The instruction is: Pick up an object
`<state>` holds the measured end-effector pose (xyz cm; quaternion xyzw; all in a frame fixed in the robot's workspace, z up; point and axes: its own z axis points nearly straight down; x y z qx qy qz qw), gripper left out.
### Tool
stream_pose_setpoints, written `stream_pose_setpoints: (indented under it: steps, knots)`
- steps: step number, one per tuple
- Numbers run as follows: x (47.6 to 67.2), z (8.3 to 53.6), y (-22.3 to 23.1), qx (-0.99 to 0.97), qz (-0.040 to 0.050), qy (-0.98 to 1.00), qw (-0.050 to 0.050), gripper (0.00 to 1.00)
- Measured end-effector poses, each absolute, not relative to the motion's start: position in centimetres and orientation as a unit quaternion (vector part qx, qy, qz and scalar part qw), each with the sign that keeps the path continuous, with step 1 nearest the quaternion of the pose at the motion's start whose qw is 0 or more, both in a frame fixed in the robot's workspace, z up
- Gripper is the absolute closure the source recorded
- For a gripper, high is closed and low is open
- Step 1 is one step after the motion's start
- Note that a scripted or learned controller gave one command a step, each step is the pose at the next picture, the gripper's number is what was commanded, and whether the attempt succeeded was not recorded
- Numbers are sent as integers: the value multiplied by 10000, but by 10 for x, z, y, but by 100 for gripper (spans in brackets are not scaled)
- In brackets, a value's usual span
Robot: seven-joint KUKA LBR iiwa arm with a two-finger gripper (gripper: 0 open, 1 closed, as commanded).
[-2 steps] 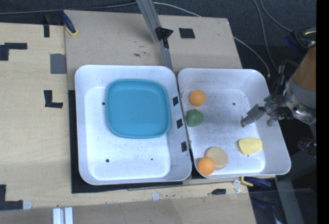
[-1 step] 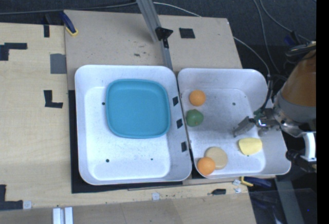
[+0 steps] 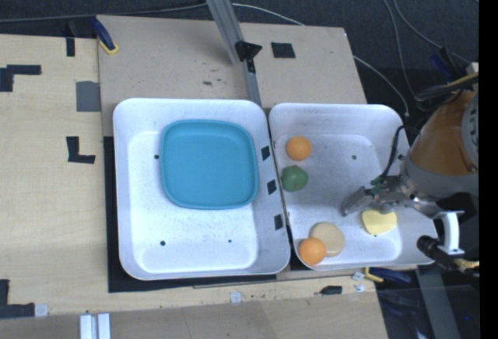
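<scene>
Tool point(image 3: 359, 202) sits low in the right bin point(image 3: 334, 113), dark metal fingers pointing left toward bin centre; fingers look spread apart, nothing between them. Arm point(image 3: 445, 145) enters from right, orange band visible, partly cut off at the edge. Just beside the tool, toward the near wall, lies a pale yellow piece point(image 3: 379, 221), flattish, irregular, no clear long axis; its top edge is partly hidden under the wrist. Other items: orange ball point(image 3: 298, 148), green ball point(image 3: 294, 178) just below it, beige round lump point(image 3: 328, 237) touching a second orange ball point(image 3: 312, 251) at the near-left corner. Left bin point(image 3: 132, 197) holds a smooth blue square plate point(image 3: 208, 164), rounded corners. Tabletop point(image 3: 47, 174) is tan board.
</scene>
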<state>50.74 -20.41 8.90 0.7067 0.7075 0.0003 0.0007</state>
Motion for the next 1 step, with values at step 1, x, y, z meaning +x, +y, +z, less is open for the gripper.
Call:
stream_pose_setpoints:
  steps: [1]
  knots:
    - [508,101,-205,7069,8,7073,22,100]
